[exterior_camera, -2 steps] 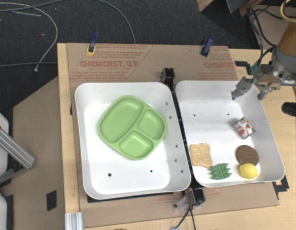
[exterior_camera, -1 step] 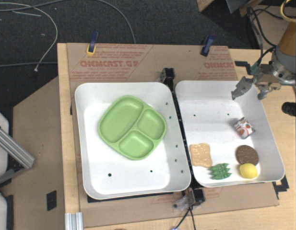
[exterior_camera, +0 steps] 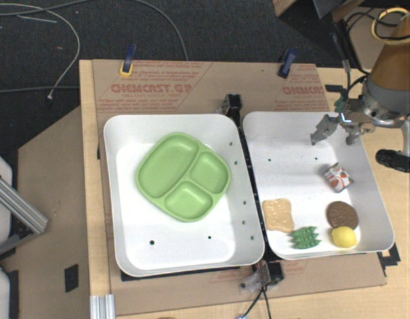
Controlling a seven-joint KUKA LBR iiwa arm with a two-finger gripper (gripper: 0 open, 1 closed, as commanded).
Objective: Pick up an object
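Nearest you, along the front edge of the right bin, you have four things in a cluster: a green sprig at about 6 o'clock in that bin, a yellow lemon beside it at 5 o'clock, a tan cracker just behind the sprig, and a brown cookie touching the lemon from behind. Farther back, at 3 o'clock in the bin, a small red-and-white carton lies apart from them, tilted. In the left bin, a green divided plate sits near the middle. Farthest, at 1 o'clock over the right bin, your gripper hangs with its fingers spread apart and nothing between them, well behind the carton.
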